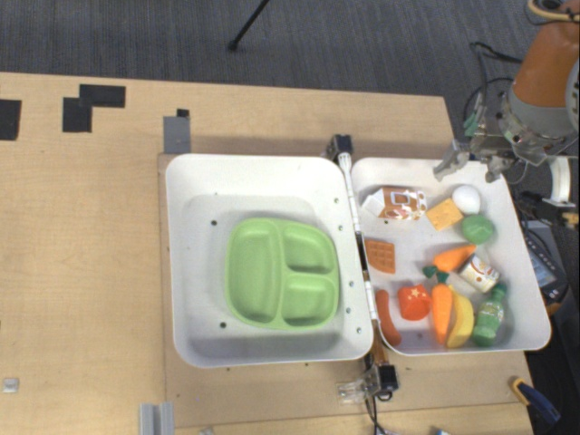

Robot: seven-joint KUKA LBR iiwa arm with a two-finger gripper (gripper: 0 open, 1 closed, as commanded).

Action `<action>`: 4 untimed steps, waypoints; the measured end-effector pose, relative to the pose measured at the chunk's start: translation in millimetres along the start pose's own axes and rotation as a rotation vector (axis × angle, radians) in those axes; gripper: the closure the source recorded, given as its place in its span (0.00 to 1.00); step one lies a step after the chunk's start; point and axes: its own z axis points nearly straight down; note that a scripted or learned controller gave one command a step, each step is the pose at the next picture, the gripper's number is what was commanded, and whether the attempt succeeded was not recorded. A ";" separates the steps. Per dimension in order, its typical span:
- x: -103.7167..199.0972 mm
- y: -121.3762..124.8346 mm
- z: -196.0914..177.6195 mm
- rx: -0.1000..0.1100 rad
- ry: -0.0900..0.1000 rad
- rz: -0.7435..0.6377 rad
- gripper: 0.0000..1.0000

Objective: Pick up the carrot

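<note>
An orange carrot (441, 313) with a green top lies upright near the front of the right bin (529, 270), between a red tomato (414, 302) and a yellow banana (462, 321). A second, shorter orange carrot-like piece (451, 259) lies just behind it. My gripper (472, 163) hangs over the bin's back right corner, well behind both orange pieces. Its fingers are spread open with nothing between them.
The right bin also holds a white egg (467, 198), a cracker (444, 214), a snack packet (396, 204), a waffle (381, 256), a sausage (387, 316), a green bottle (489, 322) and a small can (479, 275). A green divided plate (281, 272) sits in the left bin (195, 234).
</note>
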 end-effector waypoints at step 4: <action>13.1 -74.2 108.6 -0.009 -0.003 -0.371 0.00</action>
